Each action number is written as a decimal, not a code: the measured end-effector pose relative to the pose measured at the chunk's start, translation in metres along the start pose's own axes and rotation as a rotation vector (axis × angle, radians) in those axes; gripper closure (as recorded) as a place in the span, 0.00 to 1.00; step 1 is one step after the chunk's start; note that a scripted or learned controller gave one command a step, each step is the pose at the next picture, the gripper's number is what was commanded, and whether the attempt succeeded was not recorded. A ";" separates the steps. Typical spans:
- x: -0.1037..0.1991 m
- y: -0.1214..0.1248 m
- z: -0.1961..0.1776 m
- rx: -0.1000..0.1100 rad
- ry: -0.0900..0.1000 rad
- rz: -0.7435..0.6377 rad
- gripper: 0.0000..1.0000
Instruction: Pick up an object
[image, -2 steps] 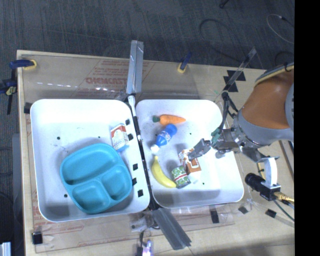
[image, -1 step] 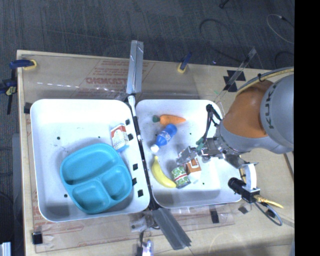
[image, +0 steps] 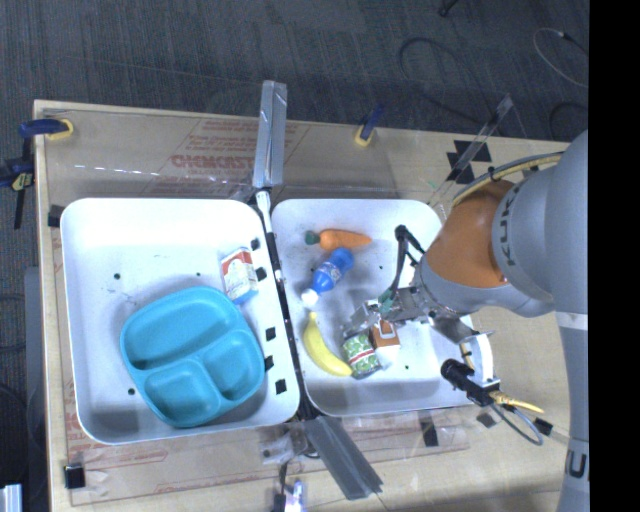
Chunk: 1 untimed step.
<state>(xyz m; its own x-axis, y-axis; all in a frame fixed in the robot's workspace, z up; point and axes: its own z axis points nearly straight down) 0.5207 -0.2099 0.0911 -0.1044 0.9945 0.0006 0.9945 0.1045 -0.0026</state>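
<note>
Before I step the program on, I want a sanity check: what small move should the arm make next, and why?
Probably a short, straight descent. The gripper hangs low in the right bin, right above the green-labelled can beside the banana. Whether it already touches the can is unclear.

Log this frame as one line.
phase: reach | hand: low in right bin, over green can | banana: beside can | carrot, blue bottle: far end | left bin: blue tray, small carton
</note>
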 end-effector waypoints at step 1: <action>0.000 0.000 -0.010 0.002 -0.001 -0.005 1.00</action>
<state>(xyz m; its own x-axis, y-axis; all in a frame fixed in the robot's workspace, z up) 0.5206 -0.2103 0.1008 -0.1094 0.9940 -0.0003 0.9940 0.1094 -0.0045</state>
